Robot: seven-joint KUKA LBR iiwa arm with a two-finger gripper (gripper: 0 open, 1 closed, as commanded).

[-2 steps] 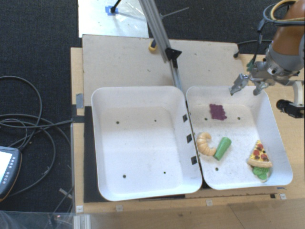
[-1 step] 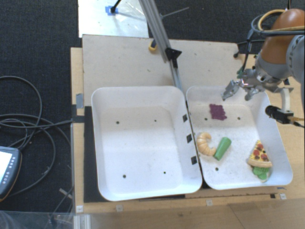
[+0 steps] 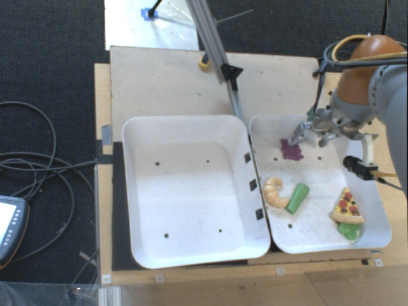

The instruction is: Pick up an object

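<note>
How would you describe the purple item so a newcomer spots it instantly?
Start at the right-hand shallow white bin and look to its far half. There lies a small flat purple toy grape cluster, just below the tool. It is the bin's only purple item, apart from the croissant, green cylinder and pizza slice nearer the front.

A: What sits around the bins?
B: A pale board (image 3: 166,81) under them, with 1 slanted metal pole (image 3: 207,27) crossing its top edge.
A: And at the left?
B: Black cables (image 3: 38,164) looped on dark carpet (image 3: 51,43), beside a handheld screen (image 3: 9,225) at the frame's edge.
</note>
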